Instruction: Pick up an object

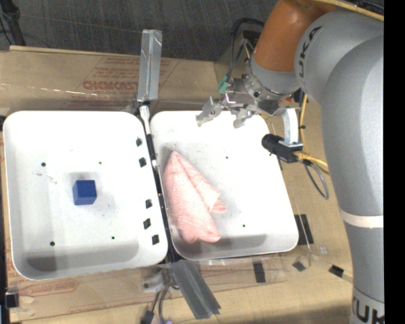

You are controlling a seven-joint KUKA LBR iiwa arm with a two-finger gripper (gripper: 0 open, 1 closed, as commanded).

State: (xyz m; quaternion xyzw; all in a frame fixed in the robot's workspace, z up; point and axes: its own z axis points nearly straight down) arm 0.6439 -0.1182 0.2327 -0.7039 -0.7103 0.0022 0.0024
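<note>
Hard-to-read bits first. The arm runs out of my view at the top and right, and its grey bulk covers the tabletop to the right of the pink cloth; what lies under it is hidden from me. The cloth is folded over on itself, and I can't tell how many layers it has. Small dark specks dot both bin floors, too small for me to name.

The jaws are spread apart with nothing between them. One fingertip hangs over the far rim of the right bin, beyond the cloth and clear of it.

Now the surroundings. The cloth lies in the right bin, close along its left wall, running from mid-floor toward the near wall. Across the seam to the cloth's left, the left bin holds a blue cube, alone on open floor and well apart from the cloth. A grey bar sticks out at the seam beyond the cloth, and another on the cloth's near side. Cloth and cube both sit in plain sight.

My count: two bins, one cloth, one cube, two grey bars, one arm.
</note>
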